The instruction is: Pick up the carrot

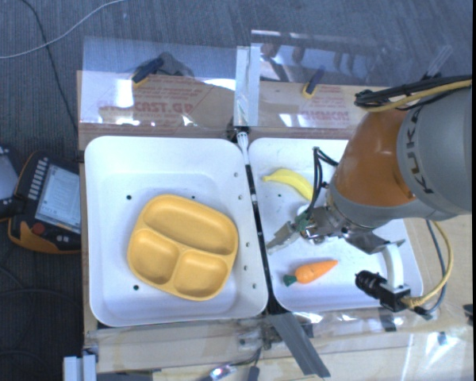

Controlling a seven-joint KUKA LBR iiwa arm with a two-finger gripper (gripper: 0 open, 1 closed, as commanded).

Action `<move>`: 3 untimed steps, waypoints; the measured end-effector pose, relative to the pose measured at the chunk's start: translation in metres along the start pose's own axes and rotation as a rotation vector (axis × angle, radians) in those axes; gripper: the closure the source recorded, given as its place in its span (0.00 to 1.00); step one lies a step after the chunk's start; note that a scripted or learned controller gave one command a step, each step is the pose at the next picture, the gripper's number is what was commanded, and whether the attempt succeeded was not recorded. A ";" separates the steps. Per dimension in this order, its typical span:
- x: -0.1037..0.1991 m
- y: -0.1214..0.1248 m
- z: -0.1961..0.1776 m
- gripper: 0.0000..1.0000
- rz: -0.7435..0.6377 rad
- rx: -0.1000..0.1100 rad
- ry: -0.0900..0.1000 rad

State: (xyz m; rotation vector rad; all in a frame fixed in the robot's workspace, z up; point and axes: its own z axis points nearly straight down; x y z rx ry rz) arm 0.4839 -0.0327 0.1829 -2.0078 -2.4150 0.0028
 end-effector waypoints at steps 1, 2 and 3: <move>-0.069 -0.014 0.047 0.00 -0.159 0.002 0.001; -0.072 -0.011 0.093 0.00 -0.127 -0.009 -0.003; -0.072 -0.013 0.088 0.00 -0.444 -0.001 -0.001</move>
